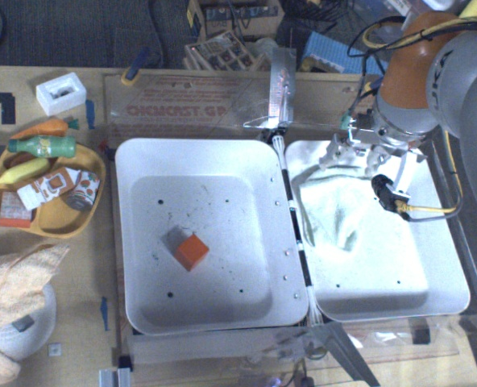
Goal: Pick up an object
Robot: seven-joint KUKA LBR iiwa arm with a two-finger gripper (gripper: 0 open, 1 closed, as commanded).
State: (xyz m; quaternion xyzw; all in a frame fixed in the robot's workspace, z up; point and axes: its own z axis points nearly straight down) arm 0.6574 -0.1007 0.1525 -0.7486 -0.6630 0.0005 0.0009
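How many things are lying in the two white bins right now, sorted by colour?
Orange: 1, the orange block on the floor of the left white bin.
White, see-through: 1, the crumpled pale cloth or plastic sheet in the right white bin, just under the gripper.
Total: 2.

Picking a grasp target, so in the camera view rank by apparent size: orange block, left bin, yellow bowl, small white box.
1. left bin
2. yellow bowl
3. small white box and orange block, which look too alike to rank.
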